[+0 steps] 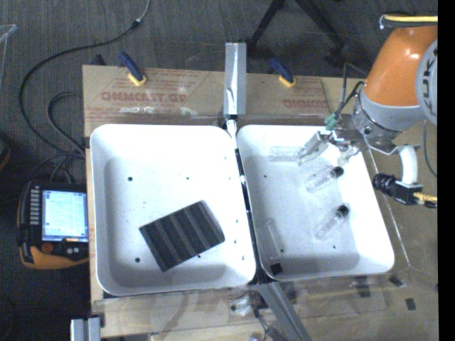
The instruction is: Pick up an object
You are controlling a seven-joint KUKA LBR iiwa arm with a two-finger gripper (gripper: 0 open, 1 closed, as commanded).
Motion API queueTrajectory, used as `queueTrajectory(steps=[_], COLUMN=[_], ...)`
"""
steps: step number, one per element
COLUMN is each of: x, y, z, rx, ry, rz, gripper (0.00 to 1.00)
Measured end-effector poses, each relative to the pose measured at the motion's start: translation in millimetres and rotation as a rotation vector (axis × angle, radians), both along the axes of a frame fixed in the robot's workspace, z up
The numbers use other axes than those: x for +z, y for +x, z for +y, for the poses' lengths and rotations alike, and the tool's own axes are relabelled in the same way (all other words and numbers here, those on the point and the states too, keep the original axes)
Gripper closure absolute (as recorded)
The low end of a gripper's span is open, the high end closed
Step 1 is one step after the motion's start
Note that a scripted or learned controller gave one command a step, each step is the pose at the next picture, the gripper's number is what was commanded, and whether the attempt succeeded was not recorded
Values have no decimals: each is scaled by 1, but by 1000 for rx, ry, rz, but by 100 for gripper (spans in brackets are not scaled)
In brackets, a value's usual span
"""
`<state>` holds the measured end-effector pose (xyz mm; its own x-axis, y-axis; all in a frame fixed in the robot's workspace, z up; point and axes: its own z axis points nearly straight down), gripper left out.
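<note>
In the left bin [106, 190] a dark ribbed pad [182, 234] lies flat near the front; in the right bin [377, 251] two clear vials [331, 222] lie apart, hard to make out on the white; beyond, the arm [402, 66] reaches in from the right, cut off at the edge; its claw [321, 146] hangs over the far corner, whether open I cannot tell.
</note>
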<state>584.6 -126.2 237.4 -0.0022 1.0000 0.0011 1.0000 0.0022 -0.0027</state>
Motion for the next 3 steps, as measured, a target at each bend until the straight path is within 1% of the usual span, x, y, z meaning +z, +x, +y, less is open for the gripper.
queueTrajectory(steps=[1, 2, 3], x=[-145, -148, -141], y=[20, 82, 80], z=[-5, 17, 17], rx=[-69, -137, -137], ry=[-2, -9, -12], rz=[-2, 7, 16], gripper=[0, 0, 100])
